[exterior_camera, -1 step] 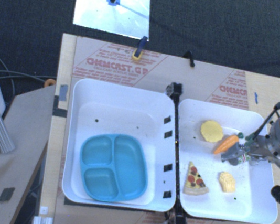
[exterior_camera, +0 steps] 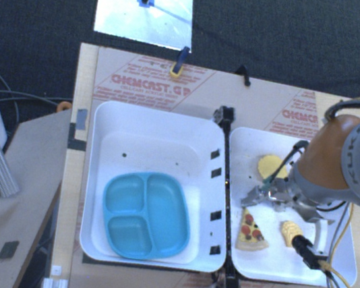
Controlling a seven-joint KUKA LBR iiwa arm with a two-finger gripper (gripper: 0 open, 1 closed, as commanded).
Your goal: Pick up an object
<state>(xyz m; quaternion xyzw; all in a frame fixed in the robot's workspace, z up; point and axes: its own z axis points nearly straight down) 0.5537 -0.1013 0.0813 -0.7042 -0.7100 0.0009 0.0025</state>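
In the right bin (exterior_camera: 261, 270) lie three toy foods. A pizza slice (exterior_camera: 252, 233) with red dots rests near the bin's left wall. Beside it to the right is a small yellow piece (exterior_camera: 290, 230), and a round yellow piece (exterior_camera: 270, 166) sits toward the back. My gripper (exterior_camera: 253, 199) hangs low in this bin, just above the pizza slice's tip and below the round yellow piece. The grey arm with its orange band (exterior_camera: 332, 155) covers the bin's right part. I see nothing held in the gripper.
The left bin (exterior_camera: 134, 132) holds a blue divided plate (exterior_camera: 146, 215) at its front. A black divider rail (exterior_camera: 222, 188) runs between the bins. Cables (exterior_camera: 334, 282) trail over the right bin's front right corner.
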